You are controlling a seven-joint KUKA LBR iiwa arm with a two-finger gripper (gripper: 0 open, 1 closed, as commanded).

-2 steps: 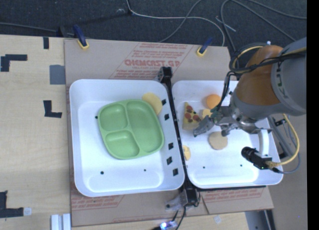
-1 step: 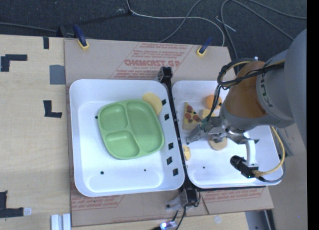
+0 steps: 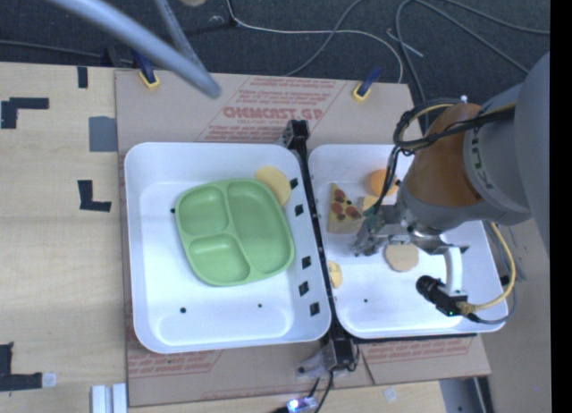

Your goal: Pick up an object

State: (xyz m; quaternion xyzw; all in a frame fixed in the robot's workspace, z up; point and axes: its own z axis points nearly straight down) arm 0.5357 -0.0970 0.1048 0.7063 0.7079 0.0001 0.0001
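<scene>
**Pincer low in the right bin, among the toy food**

The arm [image 3: 465, 170] reaches into the right bin [image 3: 393, 317], and the pincer [image 3: 365, 240] sits low over the floor of that bin. Whether it is wide or narrow I cannot tell; its tips blur into shadow and nothing is seen held between them.

Taking the pincer as the landmark: the pizza slice [image 3: 340, 208] lies just beside it, toward the divider between the bins. The orange piece [image 3: 379, 179] is near, on the far side, partly hidden by the wrist. A pale round piece [image 3: 402, 258] lies just beside it on the arm's side, and a small yellow piece [image 3: 333, 273] rests against the bin wall near the divider. Well apart, in the left bin [image 3: 143, 223], a green divided plate [image 3: 234, 231] lies with a yellow piece [image 3: 273, 182] at its edge.

The likeliest target, I judge, is the pizza slice or the pale round piece. To do it well: centre over one piece only, come straight down, close fully before lifting, and keep clear of the cables.
</scene>
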